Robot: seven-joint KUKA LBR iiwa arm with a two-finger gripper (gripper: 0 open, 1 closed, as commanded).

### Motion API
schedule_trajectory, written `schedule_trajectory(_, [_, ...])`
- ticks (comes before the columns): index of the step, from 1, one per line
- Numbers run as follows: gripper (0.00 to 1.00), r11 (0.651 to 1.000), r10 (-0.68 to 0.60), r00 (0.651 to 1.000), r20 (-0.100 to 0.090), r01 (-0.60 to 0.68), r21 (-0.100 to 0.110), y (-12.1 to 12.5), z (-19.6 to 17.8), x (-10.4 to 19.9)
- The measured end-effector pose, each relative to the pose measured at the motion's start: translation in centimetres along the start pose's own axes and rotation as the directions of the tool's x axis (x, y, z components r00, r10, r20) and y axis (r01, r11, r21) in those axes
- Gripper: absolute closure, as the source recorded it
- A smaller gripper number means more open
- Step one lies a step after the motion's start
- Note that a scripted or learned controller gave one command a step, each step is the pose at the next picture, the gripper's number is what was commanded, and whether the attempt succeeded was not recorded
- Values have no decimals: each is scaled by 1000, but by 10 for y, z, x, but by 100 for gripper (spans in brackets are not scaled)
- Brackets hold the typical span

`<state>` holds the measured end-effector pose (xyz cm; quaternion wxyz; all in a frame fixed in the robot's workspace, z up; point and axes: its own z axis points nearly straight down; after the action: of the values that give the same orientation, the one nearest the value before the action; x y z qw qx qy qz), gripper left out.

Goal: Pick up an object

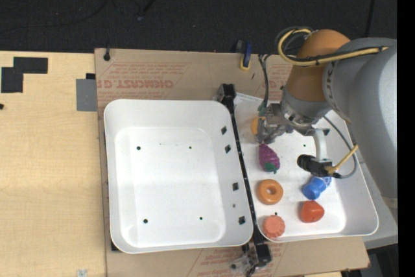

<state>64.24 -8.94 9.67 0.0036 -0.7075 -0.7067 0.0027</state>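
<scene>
Hovering over right bin [353, 220], jaws [266, 132] state indiscernible. Purple toy [268, 157] lying just below, beside orange ring [270, 191]. Centring over toy, descending vertically, avoiding divider.

Arm: the grey KUKA arm [369, 94] is reaching in from the view's right, its bulky link filling the upper right.
Wrist: the orange band [318, 65] is sitting above the wrist, which is pointing steeply downward.
Cables: yellow and black leads are looping over the orange band.
Claw: the claw [267, 130] is hanging low, below the wrist.
</scene>
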Motion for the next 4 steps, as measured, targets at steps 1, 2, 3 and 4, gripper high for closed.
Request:
schedule_trajectory(1, [100, 1000, -3, 1000, 2, 3, -15, -13, -97, 9])
schedule_trajectory(2, [100, 1000, -5, 1000, 1, 5, -25, -60, -309, 56])
schedule_trajectory(3, [100, 1000, -1, 1000, 1, 1, 8, -76, -167, 65])
schedule_trajectory(4, [100, 1000, 6, 1000, 0, -6, 9, -161, -84, 17])
